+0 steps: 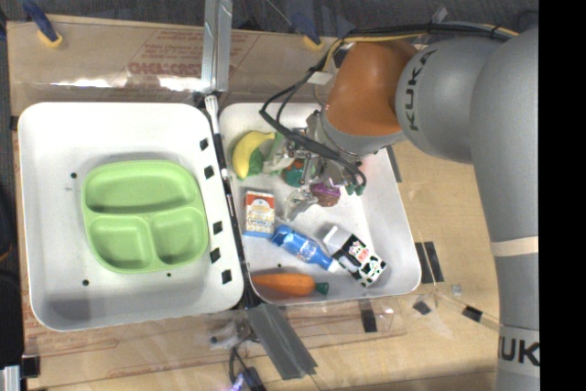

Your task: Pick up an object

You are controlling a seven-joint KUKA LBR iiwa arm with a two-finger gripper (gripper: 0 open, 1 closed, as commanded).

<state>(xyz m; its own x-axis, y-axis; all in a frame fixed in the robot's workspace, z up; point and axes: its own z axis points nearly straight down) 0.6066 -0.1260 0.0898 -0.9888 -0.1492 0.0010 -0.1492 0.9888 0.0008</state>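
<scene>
My gripper (299, 166) hangs low over the back of the right bin (396, 224), under the orange wrist band. It sits among a yellow banana (244, 153), a green item (275, 158) and a purple item (325, 192), partly covering them. Whether it touches any of them cannot be made out. Nearer the front lie a small carton (259, 213), a blue packet (302, 245), a black-and-white cow-patterned item (363, 260) and an orange carrot (286, 285).
The left bin (46, 151) holds a green divided tray (144, 215). A metal divider (216, 41) runs between the bins at the back. The grey arm (476, 105) covers the bench on the right.
</scene>
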